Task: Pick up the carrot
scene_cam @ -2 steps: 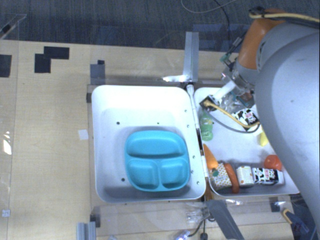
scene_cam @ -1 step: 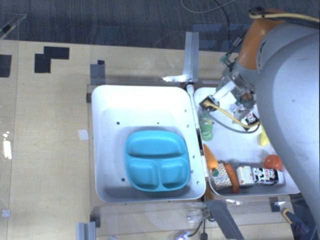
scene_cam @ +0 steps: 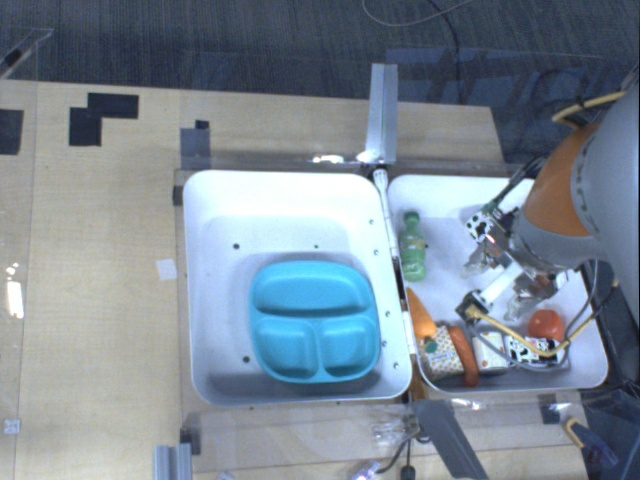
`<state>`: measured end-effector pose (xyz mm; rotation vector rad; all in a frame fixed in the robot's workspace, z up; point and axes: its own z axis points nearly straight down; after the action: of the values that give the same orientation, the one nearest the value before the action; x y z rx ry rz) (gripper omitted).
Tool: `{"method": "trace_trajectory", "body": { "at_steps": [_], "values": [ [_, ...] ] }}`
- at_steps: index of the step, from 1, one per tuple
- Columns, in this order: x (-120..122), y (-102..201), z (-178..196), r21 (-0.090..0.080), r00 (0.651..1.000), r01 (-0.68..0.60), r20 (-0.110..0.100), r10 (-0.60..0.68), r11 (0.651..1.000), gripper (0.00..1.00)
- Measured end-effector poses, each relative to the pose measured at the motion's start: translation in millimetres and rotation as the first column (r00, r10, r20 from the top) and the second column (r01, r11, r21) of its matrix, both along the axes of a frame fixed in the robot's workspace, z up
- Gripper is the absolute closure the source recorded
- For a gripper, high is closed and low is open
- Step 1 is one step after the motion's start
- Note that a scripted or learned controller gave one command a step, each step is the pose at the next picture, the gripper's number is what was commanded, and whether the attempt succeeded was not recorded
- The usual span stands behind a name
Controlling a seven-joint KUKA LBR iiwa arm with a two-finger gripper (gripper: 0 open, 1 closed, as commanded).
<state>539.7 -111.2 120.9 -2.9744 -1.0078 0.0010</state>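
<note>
Right now my claw hovers in the right bin, its state unclear, near the carrot.

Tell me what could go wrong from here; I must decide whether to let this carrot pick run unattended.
1. The orange carrot lies tight against the right white bin's left wall, leaving little finger room on that side.
2. A reddish sausage-shaped item and a small multicoloured item crowd the carrot's lower end, so a wrong grab seems possible.
3. The gripper sits among clutter near a red tomato-like ball.
</note>
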Motion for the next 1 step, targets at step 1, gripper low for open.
{"method": "trace_trajectory", "body": {
  "at_steps": [1],
  "values": [
    [52.4,109.8,64.1,0.001,0.99,0.141,0.002,-0.141,0.99,0.0]
  ]
}}
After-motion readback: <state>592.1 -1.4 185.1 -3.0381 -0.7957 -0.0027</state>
